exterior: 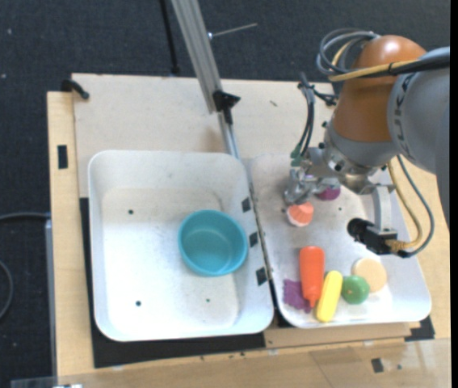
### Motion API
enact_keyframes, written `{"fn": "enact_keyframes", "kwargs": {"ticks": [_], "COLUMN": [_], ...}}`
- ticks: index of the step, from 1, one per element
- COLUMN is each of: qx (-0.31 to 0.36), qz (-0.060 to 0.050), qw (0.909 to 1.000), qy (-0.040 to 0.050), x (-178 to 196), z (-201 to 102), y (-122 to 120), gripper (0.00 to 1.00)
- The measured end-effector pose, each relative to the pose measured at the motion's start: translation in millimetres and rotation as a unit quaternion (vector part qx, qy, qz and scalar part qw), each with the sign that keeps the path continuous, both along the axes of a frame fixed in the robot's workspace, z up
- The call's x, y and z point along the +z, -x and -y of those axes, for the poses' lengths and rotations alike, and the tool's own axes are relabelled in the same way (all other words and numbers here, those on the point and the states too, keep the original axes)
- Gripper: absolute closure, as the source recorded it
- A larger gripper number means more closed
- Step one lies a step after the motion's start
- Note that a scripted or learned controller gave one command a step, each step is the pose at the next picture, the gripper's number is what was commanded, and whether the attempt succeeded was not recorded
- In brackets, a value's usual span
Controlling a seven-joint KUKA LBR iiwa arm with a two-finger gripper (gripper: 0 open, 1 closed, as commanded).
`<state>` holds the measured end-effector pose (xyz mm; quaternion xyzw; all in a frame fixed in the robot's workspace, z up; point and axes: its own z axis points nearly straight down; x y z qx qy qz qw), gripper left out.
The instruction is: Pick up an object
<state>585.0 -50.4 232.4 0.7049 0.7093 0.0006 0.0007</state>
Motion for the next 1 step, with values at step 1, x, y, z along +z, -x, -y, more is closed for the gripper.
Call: {"fn": "enact_keyframes", "kwargs": {"ticks": [1], "qx": [0.0], "qz": [0.0], "qw": [1.0], "qy": [-0.0001], "x": [-5.9], "z": [-44.9], "y": [-15.0], "gripper": [1.0]}}
